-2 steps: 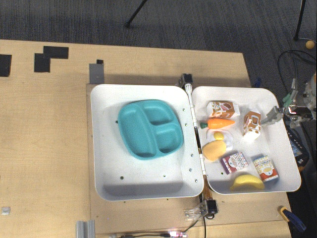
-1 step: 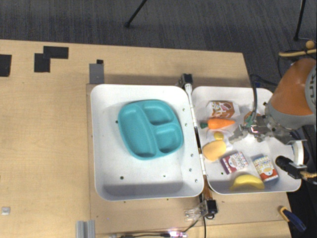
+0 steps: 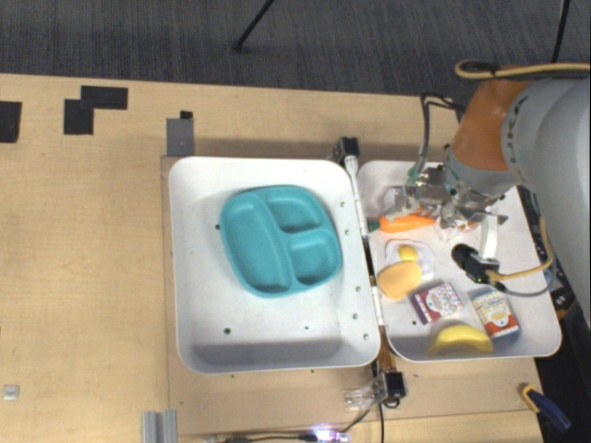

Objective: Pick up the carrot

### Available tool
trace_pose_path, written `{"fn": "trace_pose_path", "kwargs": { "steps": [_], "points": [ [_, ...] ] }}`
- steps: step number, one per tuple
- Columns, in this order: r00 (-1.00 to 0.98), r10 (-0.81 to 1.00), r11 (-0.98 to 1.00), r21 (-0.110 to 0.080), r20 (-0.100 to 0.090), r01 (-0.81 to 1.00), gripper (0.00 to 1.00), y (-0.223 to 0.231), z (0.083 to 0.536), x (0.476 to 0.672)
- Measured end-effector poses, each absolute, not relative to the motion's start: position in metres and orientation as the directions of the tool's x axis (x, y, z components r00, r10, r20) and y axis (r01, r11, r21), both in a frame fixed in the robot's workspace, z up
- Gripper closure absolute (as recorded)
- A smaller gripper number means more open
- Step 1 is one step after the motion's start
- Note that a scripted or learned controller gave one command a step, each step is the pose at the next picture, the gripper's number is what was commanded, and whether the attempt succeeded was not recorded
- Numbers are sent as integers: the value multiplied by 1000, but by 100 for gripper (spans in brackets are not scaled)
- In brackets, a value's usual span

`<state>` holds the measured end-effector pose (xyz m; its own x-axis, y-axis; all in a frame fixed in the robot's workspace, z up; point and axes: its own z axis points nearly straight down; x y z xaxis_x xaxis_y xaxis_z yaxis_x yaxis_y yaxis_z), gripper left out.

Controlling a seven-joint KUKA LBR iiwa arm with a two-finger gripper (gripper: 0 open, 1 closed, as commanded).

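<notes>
On the table [image 3: 83,275], the left bin [image 3: 268,344] holds a teal tray [image 3: 277,238], the arm [image 3: 517,127] reaches into the right bin [image 3: 545,340] at centre right, and its pincer [image 3: 434,206], spread unreadable, hovers just above the carrot [image 3: 406,221] near that bin's upper left.

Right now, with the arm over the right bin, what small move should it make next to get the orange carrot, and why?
Probably a short drop straight down onto the orange carrot. The two-finger gripper sits right at the carrot's right end, near the back of the right white bin, and the carrot lies flat on the bin floor, apart from the yellow pear-shaped toy nearer the camera. Nothing shows between the fingers.
</notes>
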<state>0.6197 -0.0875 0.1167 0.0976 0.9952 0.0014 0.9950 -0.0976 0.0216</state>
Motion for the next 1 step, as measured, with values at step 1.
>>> {"fn": "trace_pose_path", "kwargs": {
  "steps": [1],
  "points": [
    [240,971,-240,8,2,971,0,-84,91,575]
  ]
}}
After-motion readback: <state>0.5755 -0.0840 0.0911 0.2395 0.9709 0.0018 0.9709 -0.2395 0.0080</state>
